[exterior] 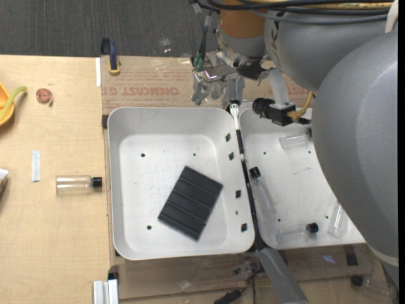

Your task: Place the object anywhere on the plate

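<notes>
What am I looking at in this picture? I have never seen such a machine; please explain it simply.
One camera looks down at a slant on a workbench. The big grey shape on the right is a robot arm; its claw hangs above the far edge of the bins, and I cannot tell whether it holds anything. Two shallow white bins sit side by side. The left bin holds a ridged black plate. The right bin holds small clear pieces. Left of the bins lies a small clear bottle.
</notes>
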